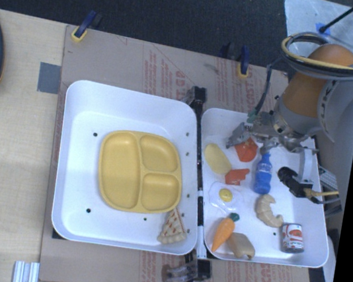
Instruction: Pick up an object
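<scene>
**Gripper low over the right bin's far end**

The gripper (252, 137) hung at the far end of the right bin (314, 260), its grey fingers (237, 137) spread a little, one to each side of a red piece (246, 150) — touching or just above it, I could not tell which. Just beside stood a blue bottle (263, 174), with a second red piece (237, 176) and a pale yellow lump (217, 158) near the inner wall. Toward the near end lay an egg (225, 195), a croissant (269, 211), a carrot (223, 232) and a can (292, 237), close-packed, with little bare floor between. The left bin (74, 153) held a yellow tray (140, 171) and a wedge (173, 227) — with wide white margins all round.
</scene>
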Controlling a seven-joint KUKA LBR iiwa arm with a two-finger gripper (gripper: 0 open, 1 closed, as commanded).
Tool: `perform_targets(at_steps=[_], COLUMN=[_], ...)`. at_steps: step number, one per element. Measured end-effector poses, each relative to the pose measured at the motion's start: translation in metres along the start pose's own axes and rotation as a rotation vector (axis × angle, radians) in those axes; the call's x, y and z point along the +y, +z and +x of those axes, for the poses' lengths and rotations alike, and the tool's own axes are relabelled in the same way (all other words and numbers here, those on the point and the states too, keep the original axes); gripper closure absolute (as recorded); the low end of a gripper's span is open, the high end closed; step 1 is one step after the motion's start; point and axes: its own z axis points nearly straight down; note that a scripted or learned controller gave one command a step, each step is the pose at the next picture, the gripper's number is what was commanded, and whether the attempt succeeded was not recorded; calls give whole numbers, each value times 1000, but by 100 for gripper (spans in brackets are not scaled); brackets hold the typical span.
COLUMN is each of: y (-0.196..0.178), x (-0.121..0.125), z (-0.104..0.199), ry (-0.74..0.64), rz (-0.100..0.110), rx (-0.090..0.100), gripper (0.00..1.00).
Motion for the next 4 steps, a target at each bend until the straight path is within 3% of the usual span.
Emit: perform_targets(at_steps=[1,2,3,4], y=[24,23,12,13], x=[-62,-97,-96,-96], z=[-18,-10,-12,-12], ry=[3,1,0,0], rz=[5,2,-2,-2], rx=[3,4,2,1], gripper=[0,0,100,0])
